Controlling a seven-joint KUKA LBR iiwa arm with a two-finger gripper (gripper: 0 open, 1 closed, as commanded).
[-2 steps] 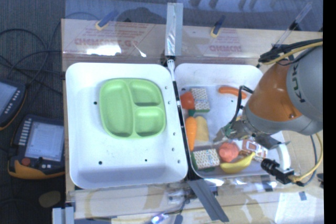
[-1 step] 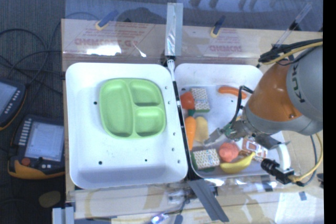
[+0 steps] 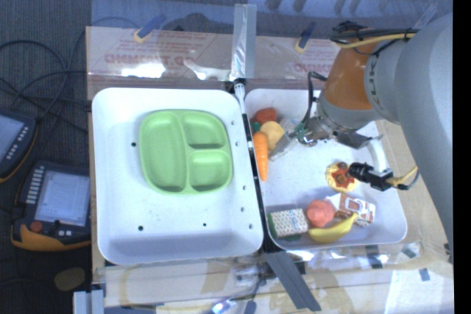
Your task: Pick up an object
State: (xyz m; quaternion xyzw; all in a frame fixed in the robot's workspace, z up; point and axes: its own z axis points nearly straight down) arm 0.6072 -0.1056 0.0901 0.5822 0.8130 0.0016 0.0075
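Banana [image 3: 333,229] at bin's near edge; arm [image 3: 353,88] hides jaws' state.

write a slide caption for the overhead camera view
KUKA arm's claw reaches into the right bin of toy food beside a carrot; a green divided plate sits in the left bin.

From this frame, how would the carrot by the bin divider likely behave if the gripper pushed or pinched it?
The carrot looks smooth, tapered and round, so it would probably roll or pivot if pushed. It lies along the right bin's wall, leaving little finger room on that side. Its glossy look suggests light, stiff plastic that may slip from a pinch.
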